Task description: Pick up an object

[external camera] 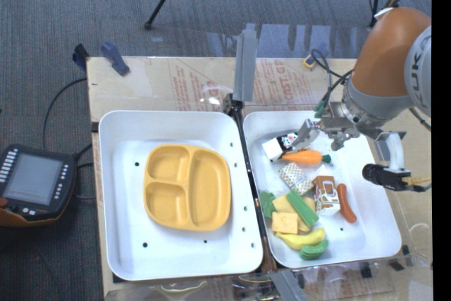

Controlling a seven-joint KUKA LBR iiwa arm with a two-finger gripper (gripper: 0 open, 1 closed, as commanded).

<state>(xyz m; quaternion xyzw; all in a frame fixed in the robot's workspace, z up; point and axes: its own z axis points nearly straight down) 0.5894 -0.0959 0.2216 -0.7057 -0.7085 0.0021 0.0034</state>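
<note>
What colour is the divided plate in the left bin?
Yellow-orange, plain with no pattern. The divided plate shows clearly in the camera view.

yellow plate (187, 187) — glossy plastic; white bins (116, 151) — smooth, probably plastic; bench (162, 84) — cardboard-like

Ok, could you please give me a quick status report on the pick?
Gripper low over right bin, nothing seen held. Carrot just below it, lying free. Toy food piled close beside the carrot.

Plate (187, 187) in left bin (116, 151)
</note>
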